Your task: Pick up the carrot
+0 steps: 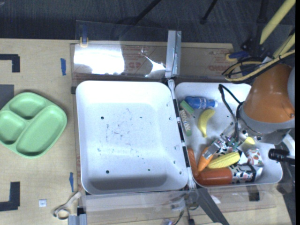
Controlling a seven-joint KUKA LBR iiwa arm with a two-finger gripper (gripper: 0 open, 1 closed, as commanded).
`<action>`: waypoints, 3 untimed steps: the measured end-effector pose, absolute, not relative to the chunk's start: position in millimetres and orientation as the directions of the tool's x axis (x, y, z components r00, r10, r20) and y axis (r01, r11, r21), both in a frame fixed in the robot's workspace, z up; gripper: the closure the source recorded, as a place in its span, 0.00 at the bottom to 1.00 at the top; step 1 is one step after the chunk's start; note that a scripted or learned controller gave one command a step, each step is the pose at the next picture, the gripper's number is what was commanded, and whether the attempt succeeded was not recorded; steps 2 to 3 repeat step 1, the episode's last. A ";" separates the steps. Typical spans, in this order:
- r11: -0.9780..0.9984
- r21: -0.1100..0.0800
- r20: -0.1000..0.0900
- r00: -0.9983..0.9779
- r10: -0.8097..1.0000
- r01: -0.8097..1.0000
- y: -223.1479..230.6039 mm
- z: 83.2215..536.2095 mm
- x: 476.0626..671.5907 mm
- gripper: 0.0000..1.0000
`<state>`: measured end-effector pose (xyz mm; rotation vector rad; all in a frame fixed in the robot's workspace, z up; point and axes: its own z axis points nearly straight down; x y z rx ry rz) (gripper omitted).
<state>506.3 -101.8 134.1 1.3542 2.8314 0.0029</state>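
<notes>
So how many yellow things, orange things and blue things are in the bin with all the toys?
Yellow: 2, the banana and the corn.
Orange: 1, the carrot.
Blue: 1, the bottle.
Total: 4, all in the right bin. Other items lie there too, in other colours.

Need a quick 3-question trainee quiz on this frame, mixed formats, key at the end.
1. True or false: the carrot lies in the left bin.
2. Which item lies just under the claw? A) corn cob B) blue bottle C) green divided plate
3. Fill in: the banana lies in the ____ bin.

Key: 1 false, the carrot is in the right bin, near its left wall. 2 A. 3 right.
</notes>
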 end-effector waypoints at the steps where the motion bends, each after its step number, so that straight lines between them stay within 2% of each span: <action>1: 0.835 0.003 -0.005 -0.835 0.550 0.550 -127.8 138.8 567.1 0.00; 3: 0.835 0.003 -0.005 -0.835 0.550 0.550 -127.8 138.8 567.1 0.00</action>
